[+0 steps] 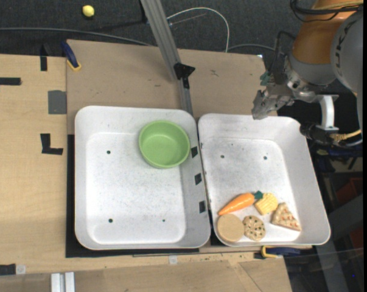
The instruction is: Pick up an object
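A green bowl [164, 143] sits in the left bin [92, 181] near its back right corner. In the front of the right bin [296, 157] lie an orange carrot [235, 203], a yellow corn piece [266, 202], a pizza slice [285, 217], a chocolate-chip cookie [254, 227] and a tan round disc [229, 228], all close together. My gripper [260, 109] hangs over the right bin's back edge, far from those items, with nothing seen in it.
A slanted metal pole [165, 32] crosses the bench behind the bins. Cables [201, 14] loop at the back. A small yellow ball [88, 10] lies on the dark floor at top left. Black tape marks [49, 143] dot the wooden bench left of the bins.
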Motion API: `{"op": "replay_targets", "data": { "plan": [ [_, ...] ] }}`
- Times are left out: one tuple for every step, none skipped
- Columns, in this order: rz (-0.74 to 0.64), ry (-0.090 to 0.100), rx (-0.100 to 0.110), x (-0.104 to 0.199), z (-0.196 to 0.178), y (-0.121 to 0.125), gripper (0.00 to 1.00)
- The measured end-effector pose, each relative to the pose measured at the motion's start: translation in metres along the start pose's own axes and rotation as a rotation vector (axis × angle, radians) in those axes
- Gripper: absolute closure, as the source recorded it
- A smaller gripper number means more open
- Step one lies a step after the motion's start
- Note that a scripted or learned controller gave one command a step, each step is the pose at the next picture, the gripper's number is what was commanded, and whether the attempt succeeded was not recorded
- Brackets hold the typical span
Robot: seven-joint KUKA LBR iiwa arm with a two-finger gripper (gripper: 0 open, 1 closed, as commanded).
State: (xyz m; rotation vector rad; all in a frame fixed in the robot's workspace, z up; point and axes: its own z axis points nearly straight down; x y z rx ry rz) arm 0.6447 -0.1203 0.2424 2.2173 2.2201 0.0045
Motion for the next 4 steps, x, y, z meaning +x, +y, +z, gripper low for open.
{"op": "replay_targets", "data": {
  "plan": [
    [-0.004, 0.002, 0.007, 0.05, 0.011, -0.004, 1.0],
    [-0.006, 0.003, 0.007, 0.112, 0.009, -0.01, 1.0],
    [-0.006, 0.003, 0.007, 0.164, 0.001, -0.022, 1.0],
    [-0.006, 0.001, 0.009, 0.22, 0.016, -0.035, 1.0]
  ]
}}
